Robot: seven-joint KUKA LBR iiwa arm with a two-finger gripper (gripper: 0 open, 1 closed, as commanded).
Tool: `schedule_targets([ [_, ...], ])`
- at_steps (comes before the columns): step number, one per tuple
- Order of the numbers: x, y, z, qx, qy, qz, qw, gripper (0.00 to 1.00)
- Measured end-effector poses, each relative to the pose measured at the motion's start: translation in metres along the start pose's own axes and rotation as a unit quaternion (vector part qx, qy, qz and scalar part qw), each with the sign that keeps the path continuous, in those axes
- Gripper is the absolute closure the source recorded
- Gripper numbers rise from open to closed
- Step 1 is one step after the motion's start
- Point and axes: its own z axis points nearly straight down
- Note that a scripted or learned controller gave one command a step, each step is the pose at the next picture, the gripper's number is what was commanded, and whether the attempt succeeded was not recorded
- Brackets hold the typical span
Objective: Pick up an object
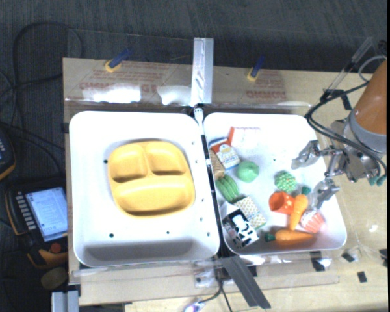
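Note:
The right bin [273, 130] holds a jumble of toy food. I make out a small milk carton [226, 155], a green ball [248, 171], a dark green pickle [228, 187], a knobbly green piece [285, 181], an orange cup [280, 203], two carrots [298, 209] [292, 237], a checkered box [250, 211] and a black-and-white box [240, 227]. My gripper [311, 177] hangs over the bin's right side, open, with one finger [305, 155] toward the back and the other [322, 194] just above the carrot and a red-and-white piece [312, 221]. Nothing sits between the fingers.
In the left bin [84, 174] lies a yellow compartment tray [153, 177]. A metal divider post [202, 70] stands behind the seam between the bins. Cables loop beside the arm at the right, and handheld devices lie off the bench at the left.

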Motion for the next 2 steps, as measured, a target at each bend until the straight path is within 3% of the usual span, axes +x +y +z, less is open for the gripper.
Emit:
schedule_targets([
  [1, 0.008, -0.011, 0.141, 0.001, -0.002, 0.035, 0.9994, 0.00],
  [2, 0.010, 0.050, 0.142, 0.006, -0.021, 0.038, 0.9991, 0.00],
])
